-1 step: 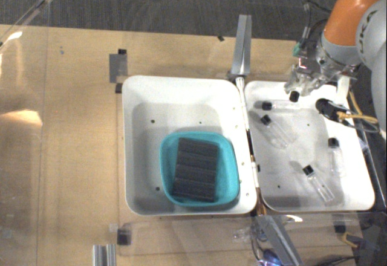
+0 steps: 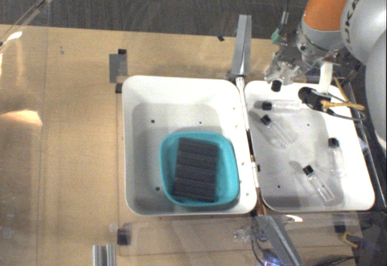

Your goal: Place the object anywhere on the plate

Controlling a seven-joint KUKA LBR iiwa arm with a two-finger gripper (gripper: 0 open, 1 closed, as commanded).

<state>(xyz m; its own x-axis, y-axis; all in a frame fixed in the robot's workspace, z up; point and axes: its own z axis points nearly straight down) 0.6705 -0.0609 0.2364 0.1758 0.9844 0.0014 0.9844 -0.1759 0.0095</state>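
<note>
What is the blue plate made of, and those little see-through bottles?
The teal plate looks like smooth plastic: even colour, soft sheen, rounded rim. The small bottles look like clear plastic or glass, since the white bin shows through them; their black caps look like plastic. I can't tell which for sure.

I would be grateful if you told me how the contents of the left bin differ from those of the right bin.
The left bin holds one teal plate bearing a dark ribbed block; the right bin holds several loose clear bottles with black caps, scattered and lying flat. The plate sits toward the left bin's near side. Both bins are shallow and white.
</note>
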